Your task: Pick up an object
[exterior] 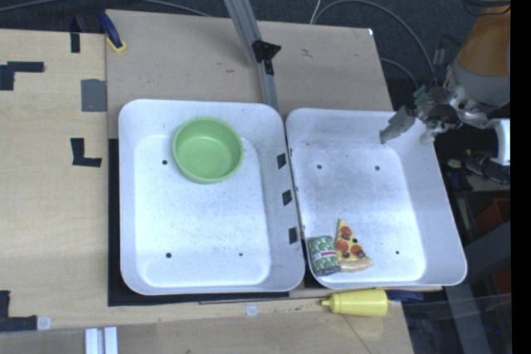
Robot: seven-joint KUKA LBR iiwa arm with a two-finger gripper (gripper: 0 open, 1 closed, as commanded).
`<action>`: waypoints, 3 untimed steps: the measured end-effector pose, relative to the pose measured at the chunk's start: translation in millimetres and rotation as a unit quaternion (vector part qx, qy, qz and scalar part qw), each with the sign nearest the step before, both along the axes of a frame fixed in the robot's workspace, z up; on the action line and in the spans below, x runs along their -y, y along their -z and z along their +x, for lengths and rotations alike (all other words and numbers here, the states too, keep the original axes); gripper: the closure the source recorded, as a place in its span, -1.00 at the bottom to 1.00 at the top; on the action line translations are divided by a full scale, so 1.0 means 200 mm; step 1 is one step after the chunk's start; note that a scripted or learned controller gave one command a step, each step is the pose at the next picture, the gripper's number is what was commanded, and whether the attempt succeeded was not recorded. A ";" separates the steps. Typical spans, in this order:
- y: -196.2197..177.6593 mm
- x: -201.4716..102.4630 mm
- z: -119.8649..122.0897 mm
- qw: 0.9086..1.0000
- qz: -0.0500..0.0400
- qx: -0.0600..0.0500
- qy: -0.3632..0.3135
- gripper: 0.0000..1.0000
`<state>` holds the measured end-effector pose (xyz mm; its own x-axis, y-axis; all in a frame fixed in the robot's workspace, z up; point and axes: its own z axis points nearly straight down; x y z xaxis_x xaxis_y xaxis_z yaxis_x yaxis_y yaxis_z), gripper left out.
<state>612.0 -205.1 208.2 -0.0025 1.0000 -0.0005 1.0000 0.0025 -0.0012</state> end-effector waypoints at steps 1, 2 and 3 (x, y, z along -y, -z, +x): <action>0.00 0.00 0.00 1.000 0.000 0.000 0.000 -1.00; 0.28 -0.02 0.05 1.000 0.000 -0.002 0.000 -1.00; 0.58 -0.06 0.04 1.000 0.001 -0.003 0.000 -1.00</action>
